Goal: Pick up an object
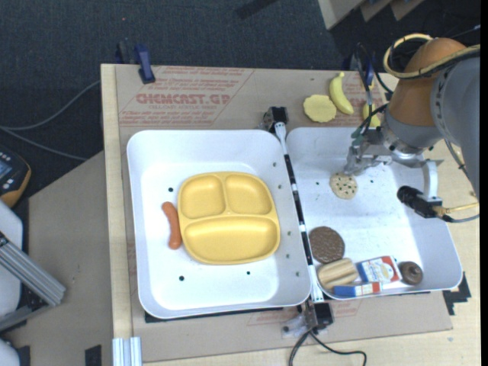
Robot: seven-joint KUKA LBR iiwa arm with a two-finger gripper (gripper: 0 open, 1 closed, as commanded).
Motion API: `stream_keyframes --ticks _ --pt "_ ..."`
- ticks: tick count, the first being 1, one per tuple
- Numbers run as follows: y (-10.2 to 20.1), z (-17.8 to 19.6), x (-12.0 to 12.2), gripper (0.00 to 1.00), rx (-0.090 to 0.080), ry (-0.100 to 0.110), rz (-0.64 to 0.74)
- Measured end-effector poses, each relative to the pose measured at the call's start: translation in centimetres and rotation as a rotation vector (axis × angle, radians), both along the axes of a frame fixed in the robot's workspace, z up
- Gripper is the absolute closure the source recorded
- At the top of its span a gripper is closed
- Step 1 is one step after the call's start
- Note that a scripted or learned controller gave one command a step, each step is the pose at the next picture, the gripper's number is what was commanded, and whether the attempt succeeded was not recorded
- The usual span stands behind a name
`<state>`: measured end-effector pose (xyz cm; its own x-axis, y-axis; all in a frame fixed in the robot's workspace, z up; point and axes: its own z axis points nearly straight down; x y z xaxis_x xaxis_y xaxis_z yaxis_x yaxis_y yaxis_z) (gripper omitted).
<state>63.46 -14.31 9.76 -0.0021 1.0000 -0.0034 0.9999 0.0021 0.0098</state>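
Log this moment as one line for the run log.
gripper: over right bin, beside cookie | held: nothing seen | yellow tray, hot dog: left bin

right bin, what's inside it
In the right bin: a chocolate-chip cookie, brown round cookie, bread roll, small carton, doughnut. The arm covers part of the floor.

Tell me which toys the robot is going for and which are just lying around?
Going for, most likely:
gripper
cookie, right below the gripper in the right bin

Just lying around:
yellow tray and sausage in the left bin
brown disc, carton, donut
banana on the bench
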Motion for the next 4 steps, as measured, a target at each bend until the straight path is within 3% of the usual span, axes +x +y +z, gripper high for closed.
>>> stream_keyframes --ticks 1,2,3,4 --pt "0.0 -0.1 0.0 0.0 0.0 0.002 0.0" --pt "2.4 -1.4 -0.5 0.0 0.005 0.013 0.0" --pt "2.2 0.3 -0.1 1.0 0.0 -0.003 0.0" --pt "2.2 0.2 -0.2 0.0 0.0 -0.001 0.0"
